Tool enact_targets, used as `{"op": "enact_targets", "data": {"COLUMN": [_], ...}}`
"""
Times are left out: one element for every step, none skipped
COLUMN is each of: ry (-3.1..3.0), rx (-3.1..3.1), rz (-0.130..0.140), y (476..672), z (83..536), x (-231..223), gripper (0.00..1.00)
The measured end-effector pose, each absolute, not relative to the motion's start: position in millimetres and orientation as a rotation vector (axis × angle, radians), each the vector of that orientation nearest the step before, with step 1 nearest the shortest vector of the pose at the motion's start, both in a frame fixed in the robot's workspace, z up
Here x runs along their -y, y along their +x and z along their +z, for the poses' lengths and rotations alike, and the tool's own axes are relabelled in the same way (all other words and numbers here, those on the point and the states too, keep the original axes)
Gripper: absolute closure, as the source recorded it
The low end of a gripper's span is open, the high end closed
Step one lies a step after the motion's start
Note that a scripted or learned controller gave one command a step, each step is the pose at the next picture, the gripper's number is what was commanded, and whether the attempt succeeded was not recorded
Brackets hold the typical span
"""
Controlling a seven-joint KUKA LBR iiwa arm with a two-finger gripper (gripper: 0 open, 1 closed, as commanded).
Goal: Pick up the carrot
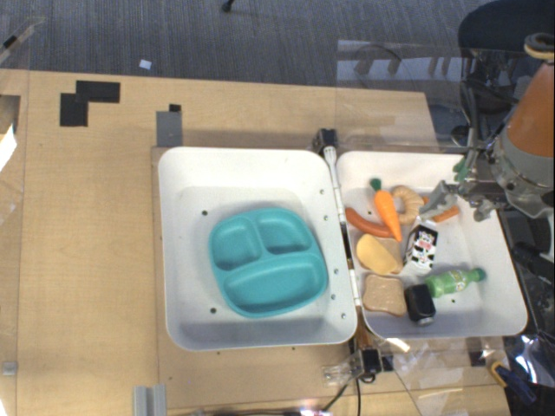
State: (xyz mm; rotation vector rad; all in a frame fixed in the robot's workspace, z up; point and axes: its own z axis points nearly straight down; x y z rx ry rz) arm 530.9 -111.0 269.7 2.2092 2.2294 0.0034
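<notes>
- The carrot [388,214] lies in the right bin [499,319], toward its left side, with the green top pointing to the far wall and the tip pointing toward the near edge.
- It is crowded: a red sausage-like piece [368,224] touches it on the left, a pale pretzel-shaped piece [408,200] sits just beside it on the right, and its tip rests against a yellow chip-shaped piece [379,253].
- By its look it is a toy food piece, so probably light and stiff; its smooth tapered skin could slip out toward the thin end under a squeeze.
- The best hold is likely across the thick upper body just below the green top, with the fingers closing across its width, where neighbours leave a little room.
- The end effector [444,199] hangs over the right bin, near the carrot but apart from it; nothing shows between its fingers, and whether it is released or clenched I cannot tell.
- A black-and-white carton [422,244] and a green bottle [453,280] lie nearby; the left bin [182,232] holds a teal tray [268,261].
</notes>
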Motion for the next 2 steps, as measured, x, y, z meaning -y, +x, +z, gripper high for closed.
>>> {"op": "enact_targets", "data": {"ry": [2.246,2.219], "rx": [-2.198,-2.188], "rz": [0.000,0.023], "y": [606.9,634.0], "z": [207.5,105.7], "x": [75.8,111.4], "gripper": [0.00,0.00]}}
